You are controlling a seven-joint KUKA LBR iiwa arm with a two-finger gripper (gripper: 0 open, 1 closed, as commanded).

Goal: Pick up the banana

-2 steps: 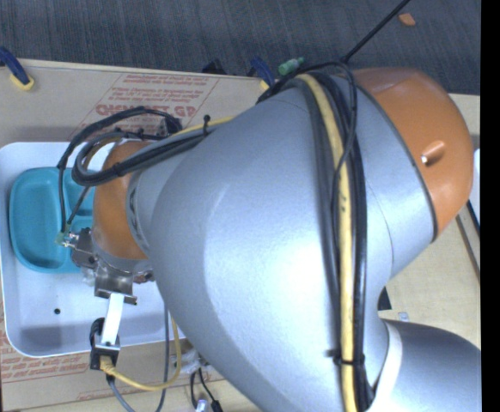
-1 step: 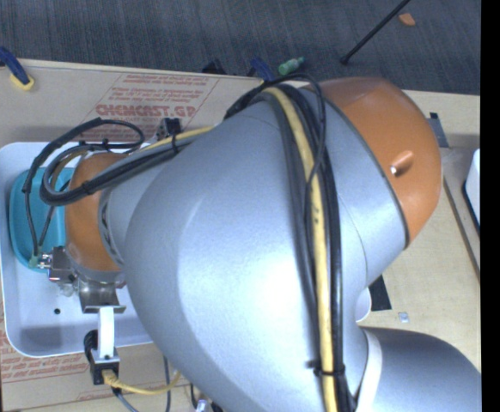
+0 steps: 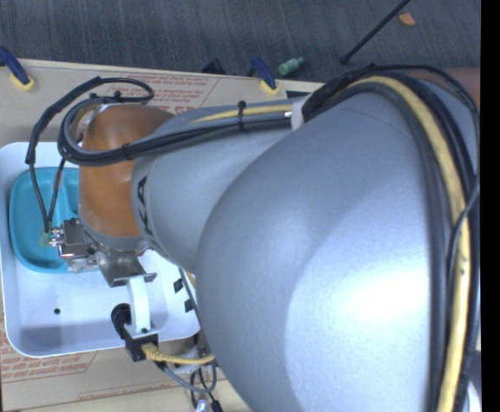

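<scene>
And the grey arm [image 3: 319,256] swallows the view, looming right under the camera, its orange band [image 3: 108,174] hanging over the bin below. The table [image 3: 181,86] peeks out along its far and left edges, brown board with red print. The white bin [image 3: 44,324] sits toward the table's left edge. A blue dish [image 3: 28,221] lies in the bin's left part, with black cables crossing over it. The pincer [image 3: 71,245] dips just beside that dish, tucked under the wrist; whether it is spread or pressed together, cannot tell. Where the banana is cannot be told either, with the arm covering so much. Two blue clamps [image 3: 14,67] grip the table's far edge.
</scene>
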